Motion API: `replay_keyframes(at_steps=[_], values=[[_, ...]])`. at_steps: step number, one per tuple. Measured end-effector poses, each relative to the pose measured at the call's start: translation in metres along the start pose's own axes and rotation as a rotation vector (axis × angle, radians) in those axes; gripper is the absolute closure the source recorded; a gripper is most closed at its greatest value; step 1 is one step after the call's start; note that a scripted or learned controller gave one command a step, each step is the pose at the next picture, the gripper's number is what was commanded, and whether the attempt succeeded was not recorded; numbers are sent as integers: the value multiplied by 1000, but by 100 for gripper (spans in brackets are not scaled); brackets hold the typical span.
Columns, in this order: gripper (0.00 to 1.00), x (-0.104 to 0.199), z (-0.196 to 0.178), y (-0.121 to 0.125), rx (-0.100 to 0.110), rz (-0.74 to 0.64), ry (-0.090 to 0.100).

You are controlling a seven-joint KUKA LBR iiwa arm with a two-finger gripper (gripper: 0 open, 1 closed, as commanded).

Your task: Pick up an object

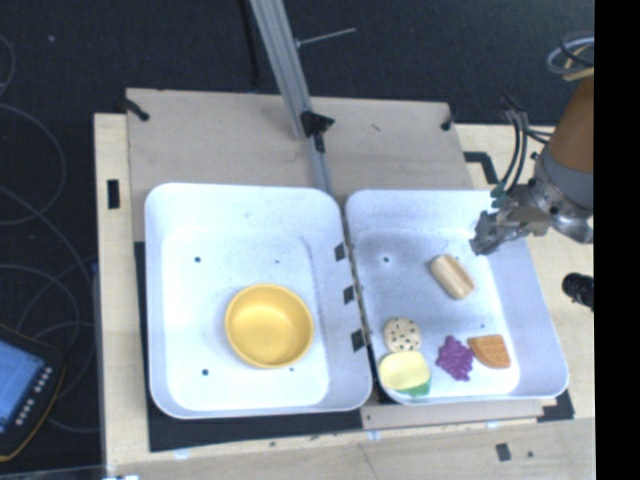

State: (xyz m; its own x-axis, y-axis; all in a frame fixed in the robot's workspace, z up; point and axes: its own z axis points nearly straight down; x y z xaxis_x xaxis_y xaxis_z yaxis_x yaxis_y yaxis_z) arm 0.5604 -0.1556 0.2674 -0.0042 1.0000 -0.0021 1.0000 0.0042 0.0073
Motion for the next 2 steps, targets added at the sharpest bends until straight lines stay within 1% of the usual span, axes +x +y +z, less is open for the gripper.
replay_keyframes(at_steps=[1, 2], values=[[100, 56, -5, -6, 5, -4, 3], [100, 101, -3, -5, 7, -3, 3]])
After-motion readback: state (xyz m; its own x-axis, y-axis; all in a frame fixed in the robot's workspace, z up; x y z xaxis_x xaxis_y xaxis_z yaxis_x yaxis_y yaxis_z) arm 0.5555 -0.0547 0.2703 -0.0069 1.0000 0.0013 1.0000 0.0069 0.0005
